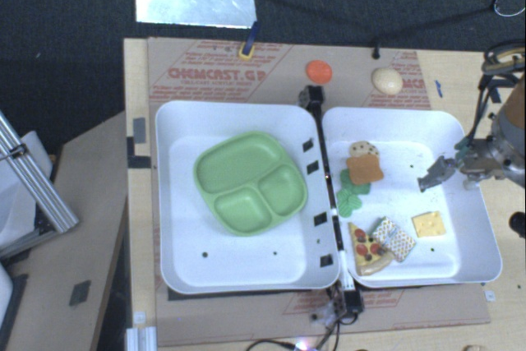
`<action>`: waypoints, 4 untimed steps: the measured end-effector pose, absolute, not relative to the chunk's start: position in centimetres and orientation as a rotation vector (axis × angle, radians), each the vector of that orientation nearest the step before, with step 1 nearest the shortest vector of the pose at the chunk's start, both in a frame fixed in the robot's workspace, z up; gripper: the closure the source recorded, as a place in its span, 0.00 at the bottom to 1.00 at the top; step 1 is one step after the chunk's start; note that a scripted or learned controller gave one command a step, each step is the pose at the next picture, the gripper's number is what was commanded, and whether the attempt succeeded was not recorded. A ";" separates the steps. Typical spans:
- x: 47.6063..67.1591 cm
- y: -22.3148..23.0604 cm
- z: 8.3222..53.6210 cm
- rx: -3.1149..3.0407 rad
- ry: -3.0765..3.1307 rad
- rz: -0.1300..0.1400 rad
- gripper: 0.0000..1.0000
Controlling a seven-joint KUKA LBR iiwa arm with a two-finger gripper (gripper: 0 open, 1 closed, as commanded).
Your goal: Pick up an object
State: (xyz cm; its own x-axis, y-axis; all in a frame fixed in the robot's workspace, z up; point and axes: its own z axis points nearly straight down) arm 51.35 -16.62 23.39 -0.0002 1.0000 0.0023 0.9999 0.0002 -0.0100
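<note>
Arm: the grey KUKA arm with an orange band [511, 115] reaches in from the right edge, over the right side of the right-hand bin.
Gripper: the grey two-finger gripper [434, 173] hangs above bare bin floor, pointing left; whether its jaws are open or closed cannot be told, and nothing shows between them.
Right bin: the shallow white right-hand bin [472, 255] holds every small item.
Cheese: the yellow square cheese slice [427, 223] lies just below the gripper, apart from it.
Pizza: the toy pizza slice with red dots [367, 247] lies near the bin's lower left, touching the checkered white packet [397, 239] on its right.
Toast: the brown toast-like square [364, 169] lies just below the round chocolate-chip cookie [362, 149], their edges touching.
Greens: the green leafy piece [354, 196] lies below the toast, by the divider.
Left bin: the shallow white left-hand bin [177, 259] carries a light green three-compartment plate [250, 182].
Bench: an orange round disc [319, 71] and a cream egg-shaped object [387, 80] lie on the board behind the bins.
</note>
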 end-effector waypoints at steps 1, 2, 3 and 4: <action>51.6 -16.6 24.0 -2.219 -2.226 -0.001 0.00; 52.6 -16.1 18.9 -2.217 -2.223 0.001 0.00; 53.0 -16.2 14.6 -2.218 -2.221 0.001 0.00; 53.0 -16.2 8.3 -2.218 -2.221 0.002 0.00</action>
State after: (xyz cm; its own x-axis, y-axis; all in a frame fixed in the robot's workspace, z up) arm 52.96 -16.17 8.28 -0.0013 1.0000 0.0012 1.0000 0.0013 -0.0029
